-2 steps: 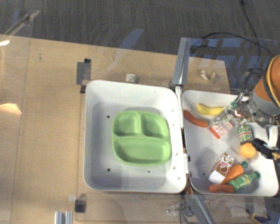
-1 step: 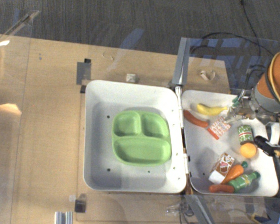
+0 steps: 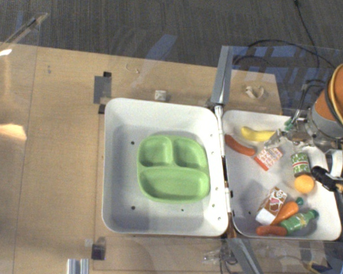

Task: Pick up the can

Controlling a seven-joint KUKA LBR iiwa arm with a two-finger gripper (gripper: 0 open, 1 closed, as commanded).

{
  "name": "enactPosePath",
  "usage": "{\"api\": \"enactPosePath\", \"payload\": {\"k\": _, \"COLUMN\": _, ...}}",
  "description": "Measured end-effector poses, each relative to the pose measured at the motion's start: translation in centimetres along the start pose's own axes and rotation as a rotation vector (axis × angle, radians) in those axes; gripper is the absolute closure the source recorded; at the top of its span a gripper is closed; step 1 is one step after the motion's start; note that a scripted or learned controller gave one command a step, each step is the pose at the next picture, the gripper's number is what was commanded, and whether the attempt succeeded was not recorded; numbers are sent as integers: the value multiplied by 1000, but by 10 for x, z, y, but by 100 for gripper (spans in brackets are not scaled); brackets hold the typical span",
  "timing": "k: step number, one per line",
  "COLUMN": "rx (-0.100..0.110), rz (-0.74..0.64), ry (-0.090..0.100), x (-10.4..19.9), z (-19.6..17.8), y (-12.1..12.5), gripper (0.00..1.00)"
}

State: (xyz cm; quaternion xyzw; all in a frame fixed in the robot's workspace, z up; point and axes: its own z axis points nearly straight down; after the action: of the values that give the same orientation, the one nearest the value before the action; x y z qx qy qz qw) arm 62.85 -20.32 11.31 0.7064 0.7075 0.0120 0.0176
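The can [image 3: 300, 163] is small, with a green, white and red label, and sits in the right part of the right bin [image 3: 328, 233]. It lies between a red-and-white packet [image 3: 268, 157] and an orange [image 3: 303, 184]. My gripper [image 3: 290, 131] hangs over the bin's far edge, beside the right end of a banana [image 3: 257, 133]. It is a short way beyond the can and slightly to its left, and nothing shows in its grasp. The grey arm with its orange band [image 3: 342, 86] comes in from the upper right.
A red sausage [image 3: 239, 144] lies by the banana. Near the right bin's front are a small carton [image 3: 271, 204], a carrot [image 3: 288, 211], a green bottle [image 3: 300, 223] and a red piece [image 3: 270, 230]. The left bin [image 3: 118, 159] holds a green divided plate [image 3: 173, 167]. Cables trail at the upper right.
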Motion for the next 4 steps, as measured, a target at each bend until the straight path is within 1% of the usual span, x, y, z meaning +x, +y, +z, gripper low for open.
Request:
{"api": "enactPosePath", "payload": {"k": 1, "rx": 4, "rz": 52, "ry": 3, "x": 0, "z": 12, "y": -12, "gripper": 0}}
{"api": "enactPosePath", "payload": {"k": 2, "rx": -2, "rz": 47, "ry": 1, "x": 1, "z": -1, "y": -9, "gripper": 100}}
{"api": "enactPosePath", "payload": {"k": 3, "rx": -2, "rz": 47, "ry": 1, "x": 1, "z": -1, "y": -9, "gripper": 0}}
{"api": "enactPosePath", "payload": {"k": 4, "rx": 6, "rz": 18, "ry": 1, "x": 3, "z": 12, "y": -35, "gripper": 0}}
